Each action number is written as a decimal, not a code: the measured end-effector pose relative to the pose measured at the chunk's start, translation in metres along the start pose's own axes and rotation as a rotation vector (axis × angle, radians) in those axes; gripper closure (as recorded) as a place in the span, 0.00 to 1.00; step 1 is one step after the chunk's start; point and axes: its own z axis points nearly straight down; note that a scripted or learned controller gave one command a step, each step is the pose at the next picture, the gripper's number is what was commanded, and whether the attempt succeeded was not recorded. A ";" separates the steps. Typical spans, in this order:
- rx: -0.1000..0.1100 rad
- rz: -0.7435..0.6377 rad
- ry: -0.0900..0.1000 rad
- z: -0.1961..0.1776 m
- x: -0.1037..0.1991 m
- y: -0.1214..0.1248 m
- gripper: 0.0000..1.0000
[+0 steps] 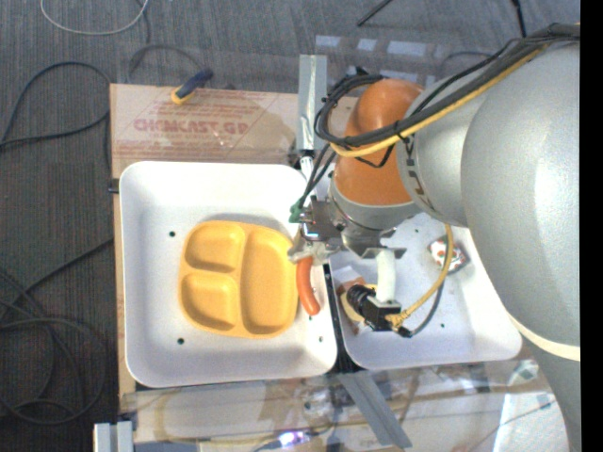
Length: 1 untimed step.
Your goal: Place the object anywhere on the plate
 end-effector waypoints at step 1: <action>0.000 0.001 0.000 0.000 0.000 0.000 0.00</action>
